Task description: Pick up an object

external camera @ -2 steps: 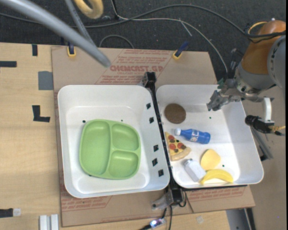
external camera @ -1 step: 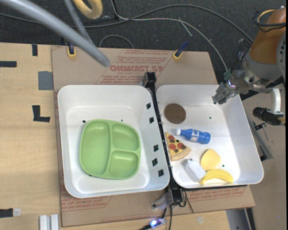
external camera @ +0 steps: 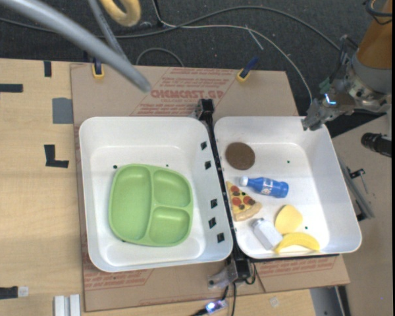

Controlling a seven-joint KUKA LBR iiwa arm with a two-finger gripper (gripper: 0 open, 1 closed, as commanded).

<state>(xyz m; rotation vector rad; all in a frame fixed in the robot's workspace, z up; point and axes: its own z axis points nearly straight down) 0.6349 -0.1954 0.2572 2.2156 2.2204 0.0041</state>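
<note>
Meanwhile gripper (external camera: pixel 314 120) above right bin (external camera: pixel 334 176) rim, touching nothing.

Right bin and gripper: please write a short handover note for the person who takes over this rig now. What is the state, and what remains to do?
Gripper: above the right bin's upper right corner, nothing visible between its fingers; open or shut cannot be told.
Right bin contents: brown round disc, blue bottle, pizza slice toy, small white-grey object, yellow piece, banana.
Left bin: a green divided plate.
Done: no object lifted yet.
Left: choose one object, descend, grasp and lift it.
</note>
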